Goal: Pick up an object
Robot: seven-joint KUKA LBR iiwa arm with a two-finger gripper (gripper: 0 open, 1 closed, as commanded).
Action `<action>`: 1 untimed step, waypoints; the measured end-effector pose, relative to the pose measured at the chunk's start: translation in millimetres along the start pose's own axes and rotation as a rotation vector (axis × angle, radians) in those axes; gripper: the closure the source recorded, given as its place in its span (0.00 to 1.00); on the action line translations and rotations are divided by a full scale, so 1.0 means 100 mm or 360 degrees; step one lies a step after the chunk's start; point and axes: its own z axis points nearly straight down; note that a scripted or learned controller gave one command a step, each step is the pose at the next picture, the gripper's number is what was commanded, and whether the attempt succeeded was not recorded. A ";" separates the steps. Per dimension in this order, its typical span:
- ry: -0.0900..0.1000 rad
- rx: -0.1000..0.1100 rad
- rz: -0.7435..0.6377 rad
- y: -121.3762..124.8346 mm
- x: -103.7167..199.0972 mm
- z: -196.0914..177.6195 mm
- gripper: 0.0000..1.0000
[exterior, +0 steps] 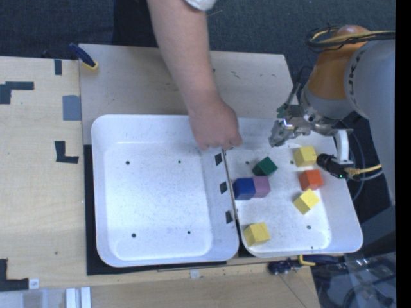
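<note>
My gripper hovers over the right bin's far edge, grip state unreadable to me, while a person's hand reaches in, presumably rearranging blocks.

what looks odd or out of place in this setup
A person's arm reaches in from the top, its hand resting at the divide between the left bin and right bin, close to the gripper. The blocks lie tidy.

Bin divider's top end behind hand
</note>
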 end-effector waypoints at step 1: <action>-0.0001 -0.0001 0.0001 0.02 -0.01 -0.43 1.00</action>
